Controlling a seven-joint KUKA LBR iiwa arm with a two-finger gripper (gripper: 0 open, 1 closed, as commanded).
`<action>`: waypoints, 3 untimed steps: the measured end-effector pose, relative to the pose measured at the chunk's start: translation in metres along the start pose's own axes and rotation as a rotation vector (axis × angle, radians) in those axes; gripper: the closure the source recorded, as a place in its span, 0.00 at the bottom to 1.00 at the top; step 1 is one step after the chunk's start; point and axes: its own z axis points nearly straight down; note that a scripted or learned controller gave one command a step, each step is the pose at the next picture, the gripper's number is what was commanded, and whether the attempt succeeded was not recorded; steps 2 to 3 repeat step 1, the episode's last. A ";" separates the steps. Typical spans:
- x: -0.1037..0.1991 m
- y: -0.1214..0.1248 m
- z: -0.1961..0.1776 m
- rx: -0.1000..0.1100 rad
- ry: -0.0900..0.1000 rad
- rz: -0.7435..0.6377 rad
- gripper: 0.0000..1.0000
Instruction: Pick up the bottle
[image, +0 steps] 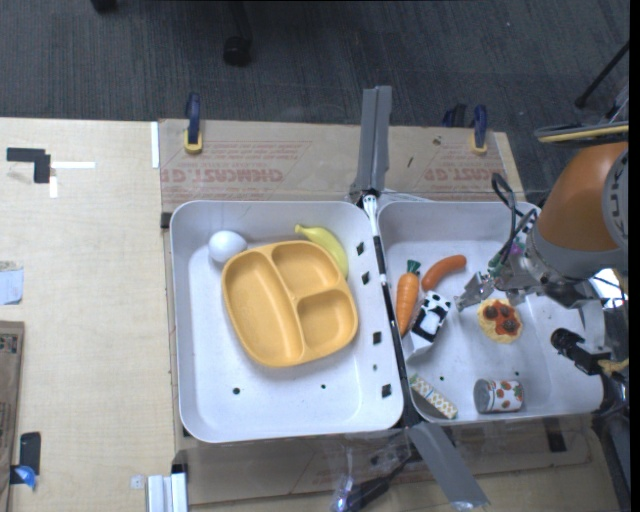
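Bottle (431, 318): small, black-and-white patterned, lying in the right bin (560, 385) close to its left wall, about midway between the far and near edges. Not lifted; it rests on the bin floor.
Carrot (407, 298): just left of the bottle, against the left wall, apparently touching it.
Sausage (444, 270): near the bottle on its far side, apart from it.
Hand (476, 292): just to the right of the bottle, between it and the fruit tart (500, 321). Nothing visibly held. Cannot tell whether the hand is spread or pressed together; the view is too small and cluttered there.
Arm (585, 215): reaches in over the bin's right edge.
Can (498, 395): on its side near the bin's near edge, right of centre.
Wrapped bar (433, 396): near-left corner of the right bin.
Left bin (200, 380): yellow divided plate (290, 303) in the middle; banana (325, 243) at the plate's far-right rim; white ball (227, 244) towards the far-left corner.
Both bins sit on the table (80, 300).
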 end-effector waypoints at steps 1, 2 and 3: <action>0.020 0.063 -0.025 -0.001 -0.001 -0.139 0.00; 0.020 0.063 -0.025 -0.001 -0.001 -0.139 0.00; 0.020 0.063 -0.025 -0.001 -0.001 -0.139 0.00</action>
